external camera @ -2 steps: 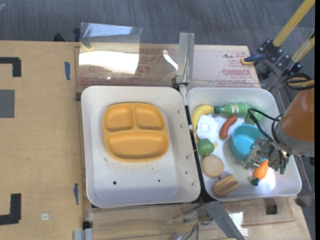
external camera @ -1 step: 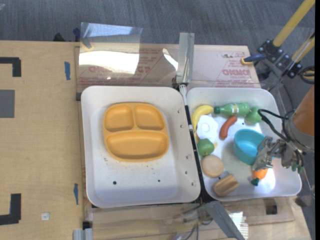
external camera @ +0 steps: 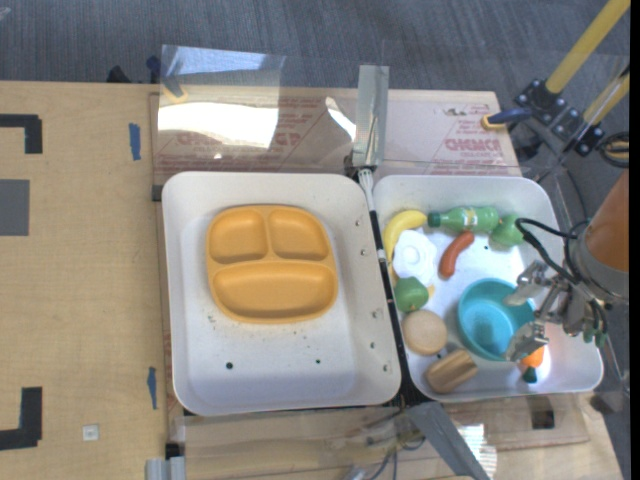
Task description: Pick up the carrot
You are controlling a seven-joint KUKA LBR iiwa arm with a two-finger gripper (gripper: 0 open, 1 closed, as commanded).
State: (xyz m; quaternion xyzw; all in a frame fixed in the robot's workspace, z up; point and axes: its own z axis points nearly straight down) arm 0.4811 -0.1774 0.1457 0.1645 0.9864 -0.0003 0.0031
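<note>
Partly hidden, small orange plastic carrot [external camera: 533, 359] is sitting between the narrowly parted metal pincer [external camera: 530, 320] fingers, beside a teal bowl [external camera: 488, 318].

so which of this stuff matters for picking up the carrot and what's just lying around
Belongs to the job:
carrot
gripper
right bin

Just lying about:
orange divided plate
left bin
blue bowl
banana
green bottle
sausage
bread roll

The carrot [external camera: 533, 361] beside the blue bowl [external camera: 490, 318] is mostly hidden under the hand [external camera: 530, 318]; the arm [external camera: 612, 238] is cut off.
</note>
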